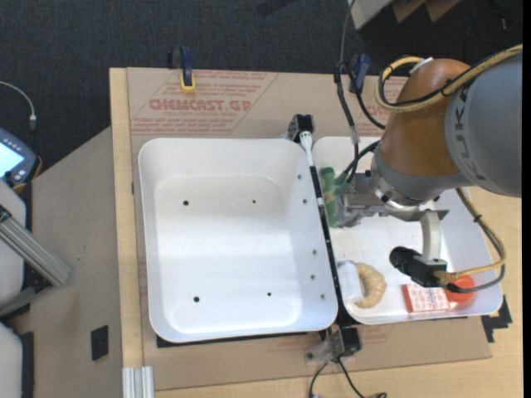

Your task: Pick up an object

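My gripper (347, 204) is low in the right bin (481, 230), at that bin's left wall, under the orange and grey wrist. A green object (330, 191) lies against that wall, right at the gripper, and is partly hidden by it. Whether it sits between the fingers cannot be seen. At the bin's front lie a tan, croissant-shaped object (372, 286) with a white piece (348, 275) beside it, a red and white box (426, 300), and a small orange thing (461, 285).
The left bin (166, 172) is beside the right one, and the two share a raised rim (319, 214). The arm's bulk covers the middle and back of the right bin. Blue clamps (186, 63) hold the cardboard base at the back.
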`<state>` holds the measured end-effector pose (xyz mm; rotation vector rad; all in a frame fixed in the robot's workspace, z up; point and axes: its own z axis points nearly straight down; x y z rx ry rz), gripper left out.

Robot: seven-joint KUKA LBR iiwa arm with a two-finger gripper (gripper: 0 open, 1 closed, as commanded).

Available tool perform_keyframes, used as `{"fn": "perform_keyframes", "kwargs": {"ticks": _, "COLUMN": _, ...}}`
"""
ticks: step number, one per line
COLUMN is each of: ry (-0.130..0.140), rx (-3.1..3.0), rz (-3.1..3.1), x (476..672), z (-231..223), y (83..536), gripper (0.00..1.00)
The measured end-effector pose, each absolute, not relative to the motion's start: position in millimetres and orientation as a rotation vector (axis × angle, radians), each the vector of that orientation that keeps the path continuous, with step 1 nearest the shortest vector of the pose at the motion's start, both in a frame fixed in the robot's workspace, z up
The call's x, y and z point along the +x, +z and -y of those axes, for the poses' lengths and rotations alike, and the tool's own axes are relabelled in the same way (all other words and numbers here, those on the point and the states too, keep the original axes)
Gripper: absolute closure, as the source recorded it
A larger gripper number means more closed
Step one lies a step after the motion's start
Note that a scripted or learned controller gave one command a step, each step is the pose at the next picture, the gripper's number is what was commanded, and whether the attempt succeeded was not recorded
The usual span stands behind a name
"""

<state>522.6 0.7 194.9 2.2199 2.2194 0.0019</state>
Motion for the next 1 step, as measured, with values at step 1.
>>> {"fn": "perform_keyframes", "kwargs": {"ticks": 1, "ry": 0.023, "rx": 2.209, "rz": -2.212, "x": 519.0, "z": 11.5, "y": 413.3, "gripper": 1.0}}
